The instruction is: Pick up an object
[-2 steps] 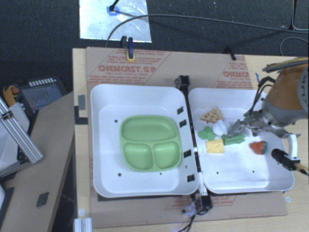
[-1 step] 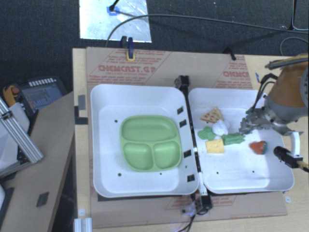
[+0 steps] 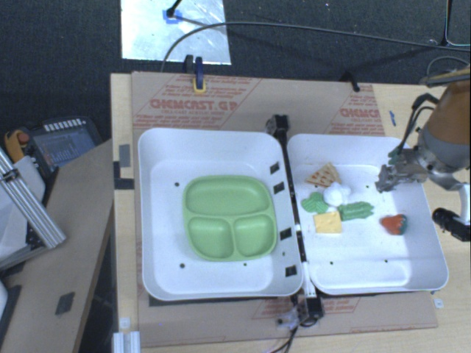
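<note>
The right bin (image 3: 368, 274) holds a small cluster of toy food: a tan waffle-like triangle (image 3: 323, 175), a white ball (image 3: 335, 195), a light green piece (image 3: 315, 203), a darker green piece (image 3: 356, 211), a yellow block (image 3: 328, 222) and, apart to the right, a red piece with a green end (image 3: 394, 224). My gripper (image 3: 391, 176) hangs over the right part of that bin, above and slightly left of the red piece and to the right of the cluster. Nothing shows between its fingers.
The left bin (image 3: 158, 197) carries a green three-compartment plate (image 3: 227, 217). Both bins rest on a cardboard sheet (image 3: 221, 98) on the bench. A black clip (image 3: 280, 123) sits where the bins meet at the back. A control pendant (image 3: 62, 144) lies at far left.
</note>
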### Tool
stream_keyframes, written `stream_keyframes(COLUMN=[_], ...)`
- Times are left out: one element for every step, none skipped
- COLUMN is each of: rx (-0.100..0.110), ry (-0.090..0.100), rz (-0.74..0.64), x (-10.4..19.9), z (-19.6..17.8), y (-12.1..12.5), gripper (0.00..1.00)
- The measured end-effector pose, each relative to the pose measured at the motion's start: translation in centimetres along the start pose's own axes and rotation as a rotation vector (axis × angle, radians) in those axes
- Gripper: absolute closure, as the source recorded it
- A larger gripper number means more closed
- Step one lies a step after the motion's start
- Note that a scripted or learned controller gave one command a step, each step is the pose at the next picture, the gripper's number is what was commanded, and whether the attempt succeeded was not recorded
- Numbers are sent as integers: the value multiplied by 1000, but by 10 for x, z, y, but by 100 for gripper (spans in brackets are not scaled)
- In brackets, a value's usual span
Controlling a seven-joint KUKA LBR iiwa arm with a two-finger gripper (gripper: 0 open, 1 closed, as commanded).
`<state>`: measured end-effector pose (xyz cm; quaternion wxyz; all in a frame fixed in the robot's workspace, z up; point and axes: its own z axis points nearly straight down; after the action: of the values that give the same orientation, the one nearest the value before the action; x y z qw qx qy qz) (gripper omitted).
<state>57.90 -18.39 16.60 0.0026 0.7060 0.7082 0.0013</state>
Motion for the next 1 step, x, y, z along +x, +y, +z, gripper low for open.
stream_keyframes(rx=[0], ry=[0], rz=[-1], x=[-2], z=[-45], y=[8], gripper=[100])
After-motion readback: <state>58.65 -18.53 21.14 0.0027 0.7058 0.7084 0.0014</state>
